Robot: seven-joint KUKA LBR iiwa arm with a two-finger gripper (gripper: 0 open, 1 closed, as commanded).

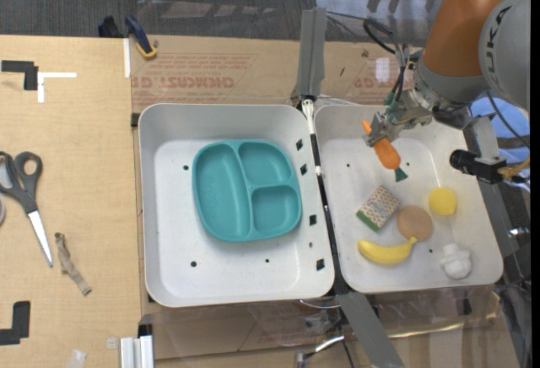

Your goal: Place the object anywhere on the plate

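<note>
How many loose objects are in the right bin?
6: carrot at the gripper, sponge, brown disc, lemon, banana, white toy. Arm may hide others.

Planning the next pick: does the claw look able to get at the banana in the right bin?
Probably yes. The banana lies uncovered near the bin's front edge, with only the round tan piece touching its upper end; the claw is above the carrot.

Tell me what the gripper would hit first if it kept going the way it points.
The gripper points down and left; the carrot is right at its tip, so probably that first. Depth is unclear, and I can't confirm a grasp.
</note>
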